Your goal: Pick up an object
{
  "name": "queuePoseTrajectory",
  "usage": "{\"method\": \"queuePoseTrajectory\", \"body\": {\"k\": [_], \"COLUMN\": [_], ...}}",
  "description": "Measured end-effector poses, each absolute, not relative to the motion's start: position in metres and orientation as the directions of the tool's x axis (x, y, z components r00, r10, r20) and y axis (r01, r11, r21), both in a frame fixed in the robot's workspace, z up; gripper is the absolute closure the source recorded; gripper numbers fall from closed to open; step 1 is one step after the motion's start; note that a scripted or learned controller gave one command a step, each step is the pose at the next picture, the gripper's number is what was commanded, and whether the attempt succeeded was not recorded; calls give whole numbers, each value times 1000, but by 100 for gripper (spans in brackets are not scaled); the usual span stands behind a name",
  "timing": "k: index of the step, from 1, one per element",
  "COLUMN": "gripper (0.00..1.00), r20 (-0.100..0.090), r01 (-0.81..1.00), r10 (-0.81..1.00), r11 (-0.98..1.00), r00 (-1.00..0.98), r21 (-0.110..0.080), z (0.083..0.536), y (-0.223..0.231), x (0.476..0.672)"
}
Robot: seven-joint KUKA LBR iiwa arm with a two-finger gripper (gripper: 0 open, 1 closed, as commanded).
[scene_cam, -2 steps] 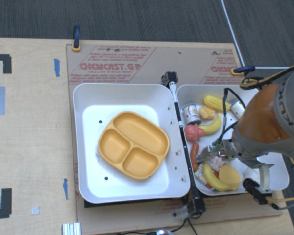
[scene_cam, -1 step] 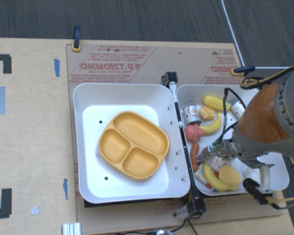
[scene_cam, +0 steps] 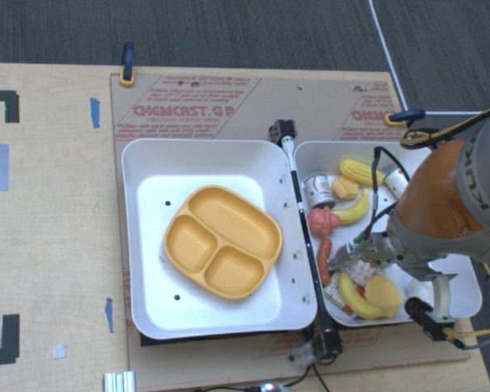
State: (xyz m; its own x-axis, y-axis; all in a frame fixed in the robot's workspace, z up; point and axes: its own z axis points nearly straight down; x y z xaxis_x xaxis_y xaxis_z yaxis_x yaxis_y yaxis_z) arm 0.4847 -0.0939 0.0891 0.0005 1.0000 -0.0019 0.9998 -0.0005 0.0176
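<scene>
Worktop of pale wood carrying two white bins over grey carpet.
Gripper is hovering in the right bin, jaws' state unclear; lemon lying just below.

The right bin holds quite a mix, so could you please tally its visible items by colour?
Yellow: 4, namely corn, upper banana, lower banana, lemon
Pink or red: 2, namely pink toy, sausage
Silver: 1, a can
Total: 7 visible; the arm may hide more.
</scene>
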Motion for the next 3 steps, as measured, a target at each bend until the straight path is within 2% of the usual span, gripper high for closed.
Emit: {"method": "queuePoseTrajectory", "body": {"k": [3], "gripper": [0], "r20": [-2], "r01": [1000], "r10": [1000], "r11": [0], "r00": [0], "r21": [17], "z": [89], "y": [-94], "x": [485]}}
